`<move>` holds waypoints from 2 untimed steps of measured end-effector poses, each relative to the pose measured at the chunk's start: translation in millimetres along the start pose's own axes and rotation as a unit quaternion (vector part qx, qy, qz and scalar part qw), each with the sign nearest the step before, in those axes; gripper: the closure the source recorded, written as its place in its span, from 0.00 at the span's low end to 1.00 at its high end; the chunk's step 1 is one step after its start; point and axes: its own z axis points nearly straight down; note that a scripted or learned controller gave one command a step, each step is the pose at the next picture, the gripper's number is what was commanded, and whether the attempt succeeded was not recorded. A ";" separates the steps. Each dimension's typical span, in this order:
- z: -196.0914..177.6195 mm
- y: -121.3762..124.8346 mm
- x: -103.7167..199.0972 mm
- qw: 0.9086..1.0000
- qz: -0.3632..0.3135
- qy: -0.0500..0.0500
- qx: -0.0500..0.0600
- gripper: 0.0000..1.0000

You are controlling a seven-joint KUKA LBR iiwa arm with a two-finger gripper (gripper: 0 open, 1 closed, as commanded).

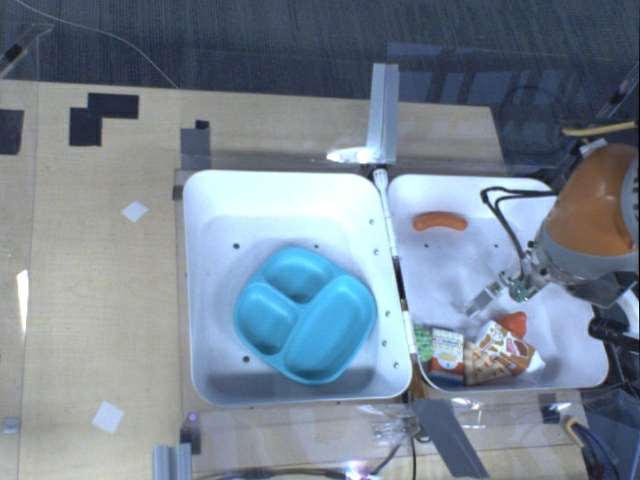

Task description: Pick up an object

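Two bins: white and shallow, side by side on the wooden bench (90, 298), the left bin (215, 268) and the right bin (440, 258) meeting along a thin divider.
Left bin: one blue divided plate (305, 313) with three compartments, lying slightly turned near the middle of the bin floor.
Right bin, far side: an orange sausage-shaped toy (440, 222) lying flat, well apart from everything else.
Right bin, near edge: a green-and-white packet (443, 350) against the near wall, and just beside it a printed snack pouch (497, 356) lying at a tilt.
Red piece: something small and red (513, 322) peeks out at the pouch's upper corner, touching it; too small to name.
Arm: grey with the orange band (590, 208), reaching in from the right, over the right bin.
Gripper (490, 302): down low just above the snack pouch, and its fingers look parted a little, pointing toward the bin's middle.
Grasp: nothing sits between the fingers; the pouch and packet lie on the bin floor.
Cables: black loops (500, 203) trail from the wrist over the right bin.
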 end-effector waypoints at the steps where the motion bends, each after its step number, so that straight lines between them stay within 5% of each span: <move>1: 0.7 113.0 -69.5 0.997 0.079 0.004 0.005 0.00; 2: -11.0 115.0 -71.0 0.997 0.075 -0.001 0.002 1.00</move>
